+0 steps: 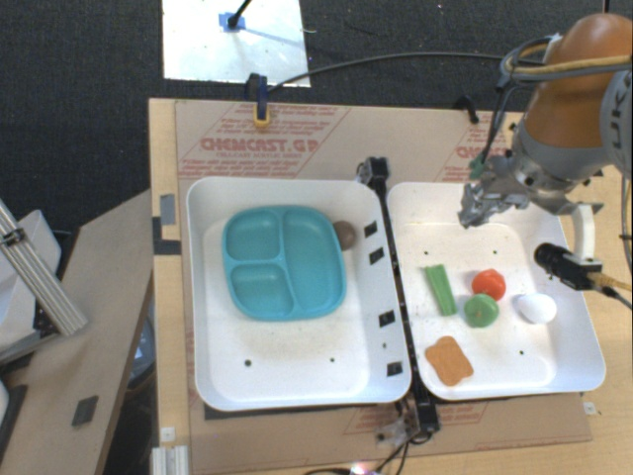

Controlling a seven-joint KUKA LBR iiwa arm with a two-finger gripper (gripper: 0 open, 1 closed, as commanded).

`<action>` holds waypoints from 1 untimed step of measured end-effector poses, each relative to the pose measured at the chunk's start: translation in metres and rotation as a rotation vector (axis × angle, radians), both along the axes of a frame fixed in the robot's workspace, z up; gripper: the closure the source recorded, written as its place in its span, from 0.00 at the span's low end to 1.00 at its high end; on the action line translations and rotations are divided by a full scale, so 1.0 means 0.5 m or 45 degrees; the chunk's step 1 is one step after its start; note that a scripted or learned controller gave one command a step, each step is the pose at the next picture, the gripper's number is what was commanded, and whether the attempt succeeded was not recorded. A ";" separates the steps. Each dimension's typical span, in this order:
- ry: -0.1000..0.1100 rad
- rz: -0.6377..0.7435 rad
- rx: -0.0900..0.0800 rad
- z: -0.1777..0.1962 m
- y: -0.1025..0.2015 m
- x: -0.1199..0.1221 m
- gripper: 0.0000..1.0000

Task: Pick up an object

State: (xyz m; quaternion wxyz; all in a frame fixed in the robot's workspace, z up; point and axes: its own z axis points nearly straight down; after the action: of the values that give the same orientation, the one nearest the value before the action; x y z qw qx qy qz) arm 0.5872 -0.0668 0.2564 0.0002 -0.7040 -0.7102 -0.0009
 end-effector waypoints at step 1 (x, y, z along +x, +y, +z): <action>0.001 0.002 0.002 -0.012 0.123 -0.028 1.00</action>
State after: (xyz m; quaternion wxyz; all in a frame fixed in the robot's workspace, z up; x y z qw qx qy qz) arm 0.5731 -0.0051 0.2503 0.0010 -0.7035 -0.7107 -0.0011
